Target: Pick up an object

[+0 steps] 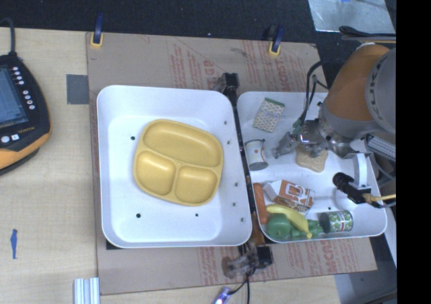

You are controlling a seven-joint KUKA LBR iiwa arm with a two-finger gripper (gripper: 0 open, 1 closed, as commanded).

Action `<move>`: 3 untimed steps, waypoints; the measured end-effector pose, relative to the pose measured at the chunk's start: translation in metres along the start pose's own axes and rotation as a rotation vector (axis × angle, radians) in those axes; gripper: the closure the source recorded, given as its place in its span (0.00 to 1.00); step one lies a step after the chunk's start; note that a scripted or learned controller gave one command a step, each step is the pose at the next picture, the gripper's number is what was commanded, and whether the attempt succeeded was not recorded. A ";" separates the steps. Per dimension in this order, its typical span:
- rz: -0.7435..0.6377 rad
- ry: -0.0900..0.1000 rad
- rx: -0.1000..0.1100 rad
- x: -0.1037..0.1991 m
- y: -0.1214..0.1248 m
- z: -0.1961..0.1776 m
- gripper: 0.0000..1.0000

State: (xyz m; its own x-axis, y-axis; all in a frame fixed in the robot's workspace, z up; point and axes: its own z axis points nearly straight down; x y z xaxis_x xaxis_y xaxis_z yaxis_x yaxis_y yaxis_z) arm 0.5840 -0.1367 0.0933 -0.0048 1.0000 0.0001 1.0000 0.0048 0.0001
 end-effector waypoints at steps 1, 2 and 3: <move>-0.001 -0.001 0.000 -0.001 0.000 -0.011 1.00; -0.001 0.000 0.003 0.018 0.023 0.002 1.00; -0.002 0.000 0.004 0.018 0.023 -0.009 1.00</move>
State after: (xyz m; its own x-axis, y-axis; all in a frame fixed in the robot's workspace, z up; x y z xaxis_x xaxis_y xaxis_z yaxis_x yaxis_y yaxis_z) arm 0.6070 -0.1191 0.1021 -0.0071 1.0000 0.0001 1.0000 0.0071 -0.0036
